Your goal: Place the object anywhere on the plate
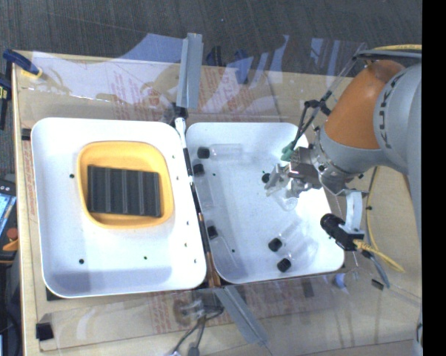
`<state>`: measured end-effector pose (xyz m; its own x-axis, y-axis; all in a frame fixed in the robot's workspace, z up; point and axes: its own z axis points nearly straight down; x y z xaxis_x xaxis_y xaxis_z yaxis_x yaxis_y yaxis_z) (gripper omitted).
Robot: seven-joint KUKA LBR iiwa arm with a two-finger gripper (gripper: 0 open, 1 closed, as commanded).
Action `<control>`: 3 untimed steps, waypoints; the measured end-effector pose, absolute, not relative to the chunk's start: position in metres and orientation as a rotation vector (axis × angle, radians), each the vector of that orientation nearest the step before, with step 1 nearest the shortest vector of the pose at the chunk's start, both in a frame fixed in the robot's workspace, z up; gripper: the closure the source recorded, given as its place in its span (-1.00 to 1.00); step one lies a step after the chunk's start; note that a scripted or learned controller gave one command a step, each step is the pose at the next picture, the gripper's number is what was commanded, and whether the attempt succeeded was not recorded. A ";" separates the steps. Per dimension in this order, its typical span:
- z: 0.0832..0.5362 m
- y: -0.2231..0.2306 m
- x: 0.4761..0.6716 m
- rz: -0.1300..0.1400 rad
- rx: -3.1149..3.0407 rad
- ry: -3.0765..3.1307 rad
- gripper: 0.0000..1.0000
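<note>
A yellow plate [124,156] with a dark ribbed centre lies in the left bin [52,258]. Several small clear objects with black caps lie in the right bin [241,206]: one near the top left [204,154], two near the bottom right [275,244] [284,264]. My gripper [284,185] reaches down into the upper right part of the right bin, close to a small dark piece [267,176]. Something clear seems to be under it, too faint to make out. The plate is far to the gripper's left.
A raised divider [194,199] with black clips separates the two bins. The arm's orange band [360,106] and grey body hang over the right bin's right rim. A black part of the wrist with cables [340,232] sits above the lower right corner.
</note>
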<state>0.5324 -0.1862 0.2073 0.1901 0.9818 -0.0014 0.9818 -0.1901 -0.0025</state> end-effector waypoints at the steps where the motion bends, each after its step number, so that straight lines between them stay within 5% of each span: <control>1: 0.201 -0.151 0.552 0.001 -2.289 -2.151 1.00; 2: 0.191 -0.107 0.597 0.002 -2.137 -2.301 1.00; 3: 0.192 -0.036 0.619 0.000 -1.906 -2.498 1.00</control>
